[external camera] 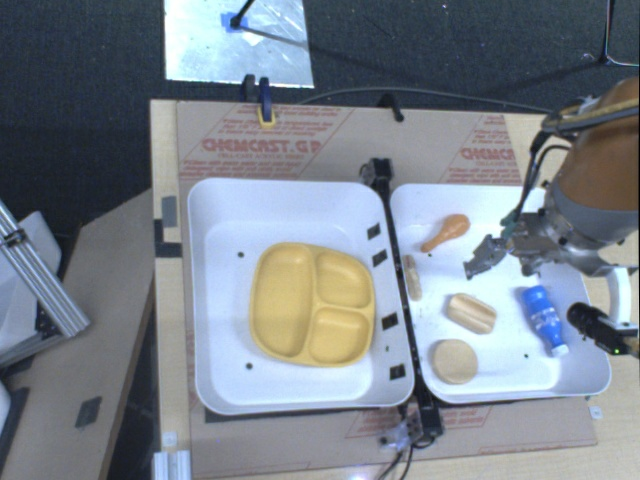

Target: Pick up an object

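The right bin [500, 388] holds an orange drumstick-shaped toy [446, 232], a tan bread-roll toy [470, 313], a round tan disc [454, 361], a slim beige stick [411, 277] by its left wall and a blue bottle [543, 318]. My gripper [484, 259] hangs over the bin's middle, right of the drumstick toy and above the roll. Nothing shows between its dark fingers.
The left bin [225, 268] holds a yellow divided plate [312, 302]. A black divider with clips [392, 288] runs between the bins. The arm's grey and orange body [595, 188] covers the right bin's far right corner. A metal sheet [238, 28] lies beyond the bench.
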Robot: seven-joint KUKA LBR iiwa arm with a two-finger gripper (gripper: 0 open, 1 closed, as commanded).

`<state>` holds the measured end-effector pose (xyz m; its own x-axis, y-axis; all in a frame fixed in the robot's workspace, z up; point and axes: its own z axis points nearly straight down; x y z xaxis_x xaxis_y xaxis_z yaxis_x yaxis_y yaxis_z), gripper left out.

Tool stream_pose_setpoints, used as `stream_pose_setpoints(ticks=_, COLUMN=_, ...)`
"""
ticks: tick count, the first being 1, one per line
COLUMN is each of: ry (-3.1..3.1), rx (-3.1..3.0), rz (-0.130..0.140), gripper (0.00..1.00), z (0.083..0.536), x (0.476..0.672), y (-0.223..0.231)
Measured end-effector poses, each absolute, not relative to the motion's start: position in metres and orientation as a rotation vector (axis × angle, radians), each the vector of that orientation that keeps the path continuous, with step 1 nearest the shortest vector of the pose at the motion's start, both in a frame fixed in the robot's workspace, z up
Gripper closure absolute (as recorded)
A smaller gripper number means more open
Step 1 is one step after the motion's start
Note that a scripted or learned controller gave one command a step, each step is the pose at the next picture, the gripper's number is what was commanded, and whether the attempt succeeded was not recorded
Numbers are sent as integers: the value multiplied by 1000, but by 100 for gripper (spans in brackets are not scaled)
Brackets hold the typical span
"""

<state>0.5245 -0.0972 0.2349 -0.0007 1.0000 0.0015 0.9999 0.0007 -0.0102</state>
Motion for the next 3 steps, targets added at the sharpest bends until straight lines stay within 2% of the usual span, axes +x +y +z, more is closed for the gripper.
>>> stream_pose_setpoints(ticks=1, ry=-2225, rx=-2219, rz=-2, gripper=0, z=240, x=527, y=-97)
stream_pose_setpoints(ticks=2, ry=-2221, rx=-2218, rz=2, gripper=0, z=186, x=536, y=-100)
stream_pose_setpoints(ticks=3, ry=-2220, rx=-2217, rz=2, gripper=0, z=130, x=533, y=-90)
